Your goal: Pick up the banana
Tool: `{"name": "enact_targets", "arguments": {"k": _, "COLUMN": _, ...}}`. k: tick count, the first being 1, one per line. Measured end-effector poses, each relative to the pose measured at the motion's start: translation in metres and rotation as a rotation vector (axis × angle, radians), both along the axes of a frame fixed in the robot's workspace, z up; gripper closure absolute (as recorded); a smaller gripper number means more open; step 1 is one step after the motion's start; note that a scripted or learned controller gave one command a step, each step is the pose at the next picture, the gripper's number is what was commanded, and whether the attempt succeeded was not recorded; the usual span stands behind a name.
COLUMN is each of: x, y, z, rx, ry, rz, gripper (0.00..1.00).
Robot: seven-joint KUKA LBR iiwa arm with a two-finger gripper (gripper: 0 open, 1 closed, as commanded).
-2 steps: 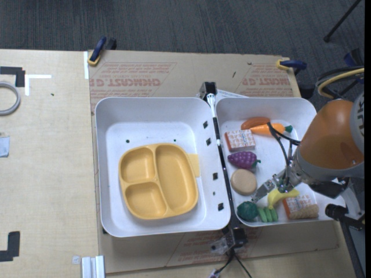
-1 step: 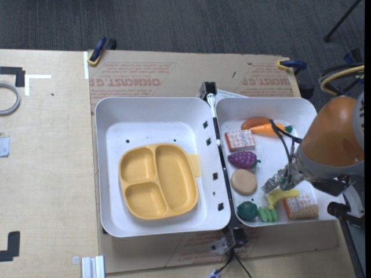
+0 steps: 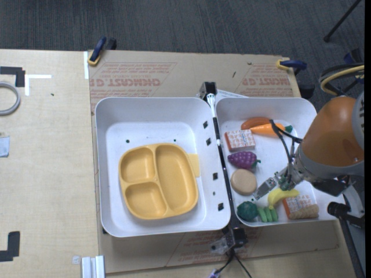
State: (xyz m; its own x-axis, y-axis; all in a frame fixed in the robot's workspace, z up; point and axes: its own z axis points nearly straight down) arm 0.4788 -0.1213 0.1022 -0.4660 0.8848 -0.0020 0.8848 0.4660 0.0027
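The yellow banana (image 3: 283, 196) lies in the right bin (image 3: 307, 110) near its front edge, between a green vegetable and a small orange-and-white box. My gripper (image 3: 277, 185) hangs low directly over the banana's upper left end, with the arm's orange band (image 3: 335, 136) to the right of it. The gripper is open: one grey finger (image 3: 266, 187) reaches toward the bin floor left of the banana, and the other sits by the banana's top edge. The banana rests on the bin floor with no finger closed on it.
The right bin also holds a carrot (image 3: 264, 126), a red-and-white box (image 3: 240, 139), purple grapes (image 3: 243, 159), a beige round bun (image 3: 244, 182), a dark green broccoli (image 3: 247, 211), green beans (image 3: 267, 214) and an orange-and-white box (image 3: 302, 208). A yellow divided plate (image 3: 158, 180) lies in the left bin (image 3: 110, 155).
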Motion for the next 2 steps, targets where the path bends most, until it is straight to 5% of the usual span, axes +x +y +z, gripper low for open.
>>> {"name": "enact_targets", "arguments": {"k": 1, "x": 0.000, "y": 0.000, "z": 0.000, "rx": 0.000, "ry": 0.000, "rz": 0.000, "gripper": 0.00}}
{"name": "enact_targets", "arguments": {"k": 2, "x": 0.003, "y": 0.013, "z": -0.007, "rx": -0.011, "ry": -0.013, "rz": 0.430, "gripper": 0.00}}
